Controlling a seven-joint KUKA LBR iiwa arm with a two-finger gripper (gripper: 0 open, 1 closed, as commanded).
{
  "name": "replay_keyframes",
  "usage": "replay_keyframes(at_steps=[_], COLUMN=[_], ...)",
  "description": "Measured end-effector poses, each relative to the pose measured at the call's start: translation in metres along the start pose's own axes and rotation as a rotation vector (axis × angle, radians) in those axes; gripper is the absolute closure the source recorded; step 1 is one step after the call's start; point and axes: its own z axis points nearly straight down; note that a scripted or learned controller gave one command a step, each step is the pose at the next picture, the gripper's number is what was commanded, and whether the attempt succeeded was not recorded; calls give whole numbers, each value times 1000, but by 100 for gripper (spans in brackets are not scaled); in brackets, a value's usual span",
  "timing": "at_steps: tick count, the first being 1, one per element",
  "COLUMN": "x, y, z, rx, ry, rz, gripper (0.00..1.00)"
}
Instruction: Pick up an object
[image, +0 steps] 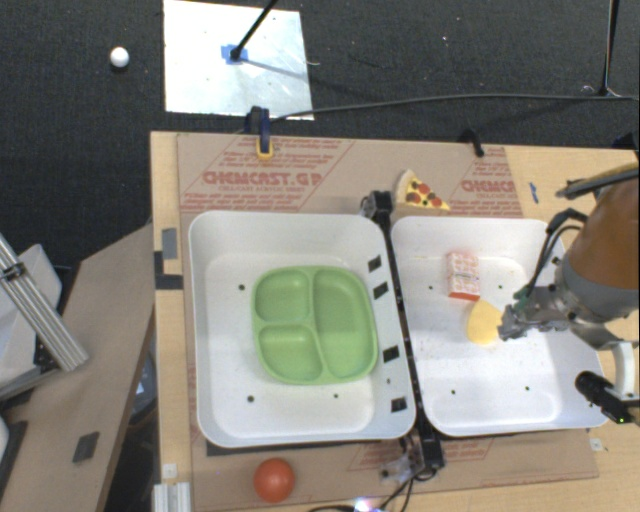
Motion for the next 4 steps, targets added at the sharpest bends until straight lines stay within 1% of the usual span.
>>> replay_keyframes(at_steps=[1,2,3,4], x=[-3,-4,50,106], y=[1,2,22,38], z=[-64,-85,-73,-82], rx=[-2,2,4,4], ry=[-1,1,3,4], rz=[0,0,-5,-7], gripper=[100,100,100,100])
